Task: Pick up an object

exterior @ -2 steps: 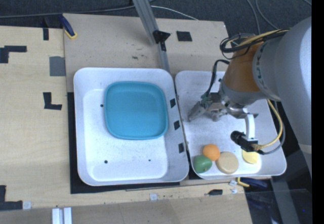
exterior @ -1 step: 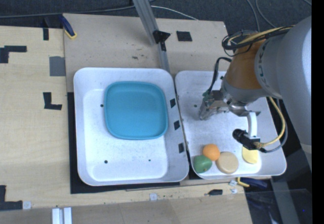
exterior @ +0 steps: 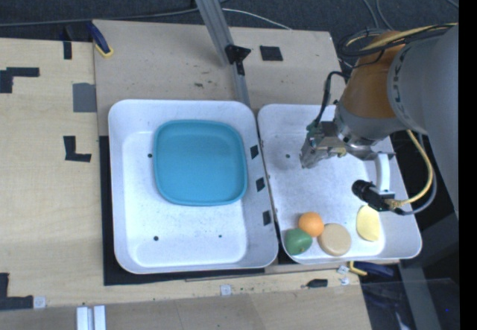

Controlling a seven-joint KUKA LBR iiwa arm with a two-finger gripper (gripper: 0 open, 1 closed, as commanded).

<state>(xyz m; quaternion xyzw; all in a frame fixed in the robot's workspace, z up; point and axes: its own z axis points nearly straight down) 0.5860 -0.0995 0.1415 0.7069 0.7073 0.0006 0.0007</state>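
Reaching in: grey arm with an orange band above the wrist [exterior: 387,94], entering from the right, bent over the right shallow white bin [exterior: 287,135].
Tool: two-finger gripper [exterior: 308,161], pointing down over the upper middle of the right bin; cannot tell whether spread or pressed together; nothing seen between the tips.
Fruit row: small round orange ball [exterior: 311,224], rounded green piece [exterior: 297,240], tan round disc-like piece [exterior: 335,239] and pale yellow lemon-shaped piece [exterior: 367,223], clustered along the near edge of the right bin, well apart from the gripper.
Contacts: orange ball touching the green piece and the tan piece; yellow piece just beside the tan one.
Left side: left shallow white bin [exterior: 127,172] bearing a square blue plastic plate with rounded corners [exterior: 200,162], lying flat in the far half.
Bench: light wooden board [exterior: 156,53] with dark tape marks, under both bins.
Overhead: slanted grey metal bar [exterior: 216,16], running down to the gap between the bins.
Cabling: black and yellow cables [exterior: 414,187] looping beside the right bin's right edge.
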